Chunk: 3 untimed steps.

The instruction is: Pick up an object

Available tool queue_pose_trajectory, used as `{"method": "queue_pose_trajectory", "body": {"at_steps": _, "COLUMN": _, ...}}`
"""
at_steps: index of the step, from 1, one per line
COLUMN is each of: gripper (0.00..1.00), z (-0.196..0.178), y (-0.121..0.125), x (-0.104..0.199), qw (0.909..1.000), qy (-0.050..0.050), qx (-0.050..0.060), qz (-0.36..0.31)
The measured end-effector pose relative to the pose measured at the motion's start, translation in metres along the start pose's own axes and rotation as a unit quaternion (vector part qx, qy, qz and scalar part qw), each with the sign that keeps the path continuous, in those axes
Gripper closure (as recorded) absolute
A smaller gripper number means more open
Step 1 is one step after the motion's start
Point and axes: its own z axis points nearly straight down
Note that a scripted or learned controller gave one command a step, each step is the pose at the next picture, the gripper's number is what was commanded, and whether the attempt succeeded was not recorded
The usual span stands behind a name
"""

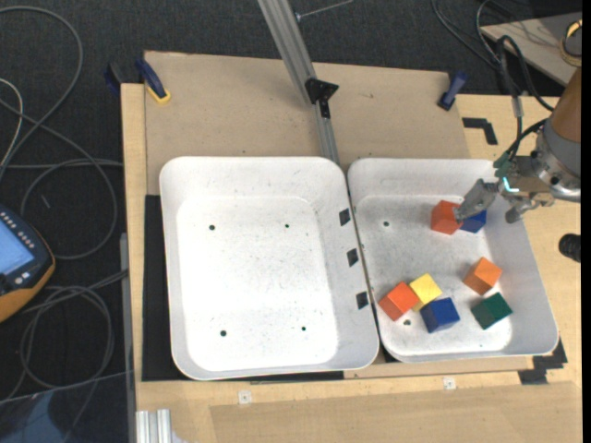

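Note:
The right bin (pixel 411 252) holds several coloured blocks. A red block (pixel 445 217) and a blue block (pixel 476 221) touch near its back right. Toward the front lie an orange block (pixel 482 274), a green block (pixel 490 310), a second blue block (pixel 440 314), a yellow block (pixel 425 289) and an orange-red block (pixel 400 300). My gripper (pixel 490 212) hangs at the bin's right side, over the back blue block. Its fingers are spread open, and one grey finger (pixel 478 197) slants over that block's top. Nothing sits between the fingers.
The left bin (pixel 249 275) lies beside the right one, with small clips along the shared edge. A slanted aluminium bar (pixel 291 44) crosses the back of the bench. Blue clamps (pixel 152 79) (pixel 452 90) sit at the back corners. Cables and a handheld pendant (pixel 18 261) lie at the left.

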Motion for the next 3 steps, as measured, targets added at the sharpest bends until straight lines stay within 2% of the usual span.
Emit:
{"method": "queue_pose_trajectory", "body": {"at_steps": 1, "gripper": 0.00, "z": -0.002, "y": 0.000, "x": 0.000, "qw": 1.0000, "qy": 0.000, "qx": -0.002, "qz": 0.000}}
{"method": "queue_pose_trajectory", "body": {"at_steps": 3, "gripper": 0.00, "z": 0.115, "y": 0.006, "x": -0.011, "qw": 1.0000, "qy": 0.000, "qx": 0.001, "qz": 0.000}}
